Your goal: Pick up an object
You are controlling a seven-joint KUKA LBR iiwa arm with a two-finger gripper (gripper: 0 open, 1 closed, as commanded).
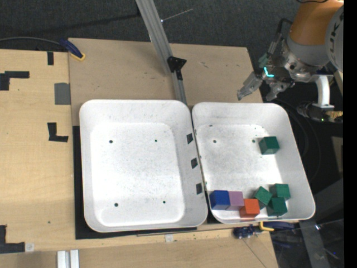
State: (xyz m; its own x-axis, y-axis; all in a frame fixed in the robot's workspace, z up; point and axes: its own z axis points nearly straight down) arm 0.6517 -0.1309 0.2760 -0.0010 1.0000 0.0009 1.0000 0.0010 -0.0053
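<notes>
A: Where is the gripper [261, 87]?

B: Up at the far right, above the back rim of the right bin [290, 128] and just outside it. Its two fingers [249, 87] are spread apart with nothing between them.

A: And the things it could pick up?

B: All small blocks, all in the right bin. One green block [269, 144] sits alone near the right wall, well apart from the others. The rest crowd the near edge: a blue block [220, 199], a pale purple block [236, 199] touching it, an orange block [251, 207] just beside that, then three more green blocks [273, 198] bunched in the corner.

A: How do they look?

B: Solid-coloured cubes with matte faces, some tilted.

A: The left bin [89, 149]?

B: White, faintly speckled, with four dark dots on its floor.
</notes>
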